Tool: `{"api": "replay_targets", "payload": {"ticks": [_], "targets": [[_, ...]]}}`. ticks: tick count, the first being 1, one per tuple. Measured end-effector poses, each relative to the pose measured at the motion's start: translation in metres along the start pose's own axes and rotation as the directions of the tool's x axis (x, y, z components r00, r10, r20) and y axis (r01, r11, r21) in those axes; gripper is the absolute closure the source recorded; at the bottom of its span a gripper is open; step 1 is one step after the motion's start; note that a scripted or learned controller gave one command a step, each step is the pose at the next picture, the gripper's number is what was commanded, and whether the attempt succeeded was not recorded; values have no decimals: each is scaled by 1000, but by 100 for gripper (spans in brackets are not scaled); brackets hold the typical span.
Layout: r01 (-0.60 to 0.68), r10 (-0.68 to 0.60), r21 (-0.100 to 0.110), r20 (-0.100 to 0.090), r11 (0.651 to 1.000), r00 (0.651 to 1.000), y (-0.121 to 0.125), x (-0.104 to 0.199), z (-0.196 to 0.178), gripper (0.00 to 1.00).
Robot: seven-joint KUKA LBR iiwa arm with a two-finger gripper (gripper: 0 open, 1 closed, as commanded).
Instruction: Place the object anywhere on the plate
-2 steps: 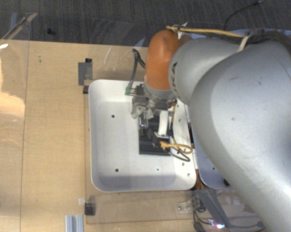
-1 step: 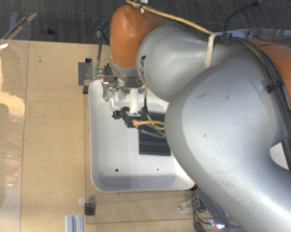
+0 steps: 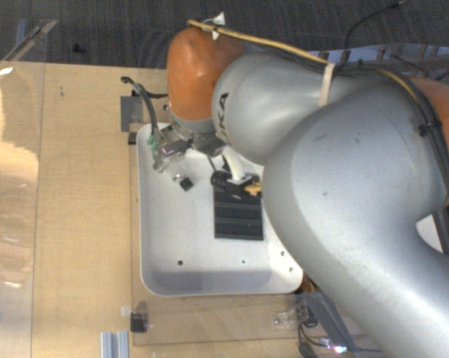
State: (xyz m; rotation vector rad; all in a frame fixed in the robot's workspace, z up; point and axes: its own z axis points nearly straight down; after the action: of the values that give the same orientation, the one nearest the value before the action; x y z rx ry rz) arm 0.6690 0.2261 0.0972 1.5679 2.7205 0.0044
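My gripper (image 3: 162, 154) hangs over the far left corner of a white bin (image 3: 202, 278), under the orange band of the wrist. A small dark object (image 3: 185, 183) lies on the bin floor just to the right of the gripper and nearer the camera, apart from it. Nothing shows between the gripper's tips. My grey arm covers the right side of this bin and everything beyond it.
Bare wooden bench (image 3: 83, 200) runs along the bin's left side, with a clear sheet (image 3: 12, 162) lying over its far left. A dark bracket (image 3: 128, 113) stands at the bin's far left corner. A small black clip (image 3: 139, 321) sits by the near left corner.
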Motion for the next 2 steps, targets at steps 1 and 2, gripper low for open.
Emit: {"api": "replay_targets", "payload": {"ticks": [1, 2], "targets": [[325, -325, -3, 1, 946, 946, -116, 30, -30, 100], [667, -667, -6, 6, 745, 745, -36, 1, -78, 100]]}}
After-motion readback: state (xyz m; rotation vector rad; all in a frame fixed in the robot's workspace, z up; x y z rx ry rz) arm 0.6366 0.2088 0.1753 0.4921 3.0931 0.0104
